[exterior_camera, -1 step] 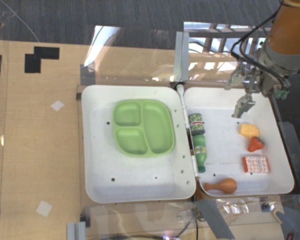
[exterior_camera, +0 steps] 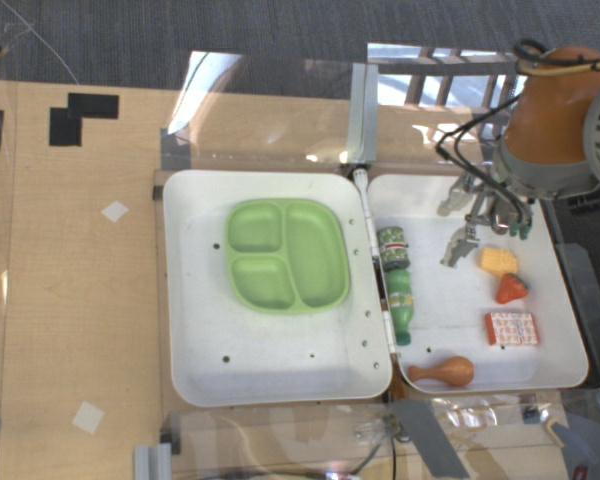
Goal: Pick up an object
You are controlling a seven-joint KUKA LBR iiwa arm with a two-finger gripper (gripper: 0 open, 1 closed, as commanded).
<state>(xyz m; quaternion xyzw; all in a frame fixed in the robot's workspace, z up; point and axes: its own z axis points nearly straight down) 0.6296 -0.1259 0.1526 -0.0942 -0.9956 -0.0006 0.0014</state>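
The hand [exterior_camera: 462, 230] hangs over the right bin [exterior_camera: 430, 313] with its metal fingers [exterior_camera: 458, 251] spread apart and nothing between them. Just beside it lies a yellow block [exterior_camera: 498, 260], touching a red strawberry-shaped piece [exterior_camera: 511, 288]. A patterned flat box [exterior_camera: 512, 328], a brown gourd-like shape [exterior_camera: 442, 371] and a green bottle [exterior_camera: 396, 286] lie around. The left bin [exterior_camera: 195, 358] carries a glossy green divided plate [exterior_camera: 285, 255].
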